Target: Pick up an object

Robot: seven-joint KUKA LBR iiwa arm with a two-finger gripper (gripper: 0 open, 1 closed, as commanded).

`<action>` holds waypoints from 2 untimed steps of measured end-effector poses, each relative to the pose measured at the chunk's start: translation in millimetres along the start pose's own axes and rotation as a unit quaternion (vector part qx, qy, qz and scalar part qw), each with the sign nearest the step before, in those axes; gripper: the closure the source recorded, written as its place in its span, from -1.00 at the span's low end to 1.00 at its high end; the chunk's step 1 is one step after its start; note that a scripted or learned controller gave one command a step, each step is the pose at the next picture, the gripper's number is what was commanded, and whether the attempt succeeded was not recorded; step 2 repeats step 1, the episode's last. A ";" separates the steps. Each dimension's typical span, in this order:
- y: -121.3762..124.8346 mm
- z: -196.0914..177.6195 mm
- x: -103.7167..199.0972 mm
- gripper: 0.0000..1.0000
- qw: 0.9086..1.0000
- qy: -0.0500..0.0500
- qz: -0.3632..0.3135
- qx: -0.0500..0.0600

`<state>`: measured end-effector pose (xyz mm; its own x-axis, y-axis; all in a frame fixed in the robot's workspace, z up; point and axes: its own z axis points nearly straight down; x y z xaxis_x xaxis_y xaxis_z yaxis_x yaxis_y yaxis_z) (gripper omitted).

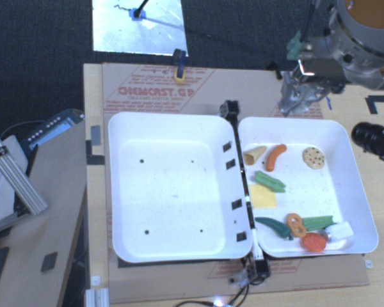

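On the counter (153,85), two shallow white bins stand side by side and touch along the middle. The left bin (121,171) shows its bare white floor with four small dark dots.

The right bin (345,165) holds all the small things. Taking the middle of this bin as the centre of a clock, a tan cone-shaped piece (255,153) lies at about 10 o'clock, near the dividing wall. Just beside it, toward 11 o'clock, lies an orange sausage (276,157), tilted. Below them, a green pod (269,181) rests just above a yellow flat square (264,197) at 8 o'clock; the two seem to touch. At 7 o'clock a dark green long piece (273,226) lies near the lower wall. Next to it, at 6 o'clock, there is an orange pretzel-like ring (296,224), and just under it a red round thing (314,242), maybe a tomato. A green flat piece (317,222) lies beside the ring, and a small white block (341,230) touches the red thing at 5 o'clock. At 1 o'clock a round cookie with dark spots (313,157) lies alone.

The claw (299,101) hangs above the counter just beyond the far rim of the right bin, at 12 o'clock, well apart from all the things. I cannot tell how it is set, because this part is small and blurred. The grey arm (361,27) enters from 2 o'clock.
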<state>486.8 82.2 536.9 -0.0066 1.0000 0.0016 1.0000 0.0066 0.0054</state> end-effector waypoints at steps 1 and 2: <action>-0.3 1.8 2.9 1.00 1.000 0.000 0.001 0.002; -0.3 1.8 2.9 1.00 1.000 0.000 0.001 0.002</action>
